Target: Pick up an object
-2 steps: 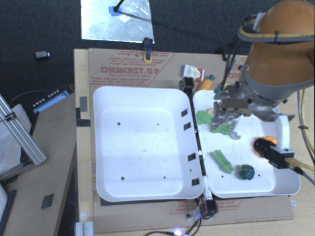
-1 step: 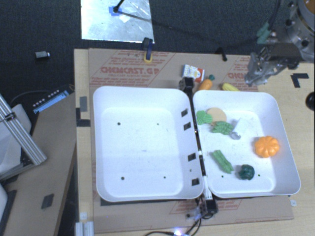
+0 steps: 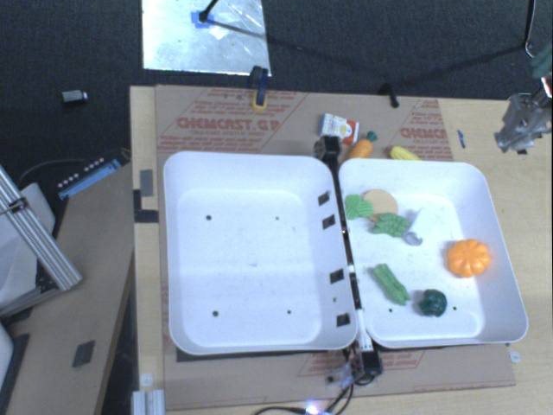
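we count two shallow white bins side by side on the tabletop point(image 3: 285, 366), both of smooth moulded plastic with rounded corners. the left bin point(image 3: 251, 253) shows a few small dark dots on its floor. the right bin point(image 3: 492, 232) carries the things to pick from: one orange pumpkin point(image 3: 468, 258), round and ribbed, near the right wall; one dark green broccoli-like lump point(image 3: 433, 302), bumpy, near the front; one long green piece point(image 3: 390, 283), ridged like a pod, just left of that lump; one leafy green piece point(image 3: 391, 225) with a frilly edge; one bright green leaf point(image 3: 357, 207) touching one flat tan disc point(image 3: 380, 202) near the back; and one small grey scrap point(image 3: 413, 238) just beside the frilly piece.

behind the bins, on the brown board, we see one carrot point(image 3: 361, 149), one yellow banana-shaped piece point(image 3: 403, 154) and one small white and red carton point(image 3: 338, 128), all apart from one another.

the tool point(image 3: 521, 128) sits at the right edge, grey and metallic, above the tabletop and well apart from every item; we cannot tell how its fingers stand.
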You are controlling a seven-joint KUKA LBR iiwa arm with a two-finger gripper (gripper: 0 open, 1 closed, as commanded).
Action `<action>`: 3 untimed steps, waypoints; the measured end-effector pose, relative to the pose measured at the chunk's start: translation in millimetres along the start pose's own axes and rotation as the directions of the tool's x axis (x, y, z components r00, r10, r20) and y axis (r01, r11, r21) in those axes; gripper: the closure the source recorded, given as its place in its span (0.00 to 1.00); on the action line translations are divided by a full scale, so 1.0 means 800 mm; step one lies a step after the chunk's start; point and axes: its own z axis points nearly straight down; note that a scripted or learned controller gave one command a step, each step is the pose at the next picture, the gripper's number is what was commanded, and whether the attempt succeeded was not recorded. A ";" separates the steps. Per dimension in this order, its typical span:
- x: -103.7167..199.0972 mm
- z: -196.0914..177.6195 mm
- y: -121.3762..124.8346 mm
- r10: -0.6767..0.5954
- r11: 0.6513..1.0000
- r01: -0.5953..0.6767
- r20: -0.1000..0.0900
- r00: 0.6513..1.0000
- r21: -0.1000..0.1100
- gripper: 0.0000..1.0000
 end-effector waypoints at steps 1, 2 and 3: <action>0.028 0.000 -0.018 -0.011 1.000 0.011 -0.002 1.000 0.002 1.00; 0.057 0.000 -0.017 -0.013 1.000 0.013 -0.002 1.000 0.002 1.00; 0.083 0.000 -0.018 -0.012 1.000 0.012 -0.003 1.000 0.002 1.00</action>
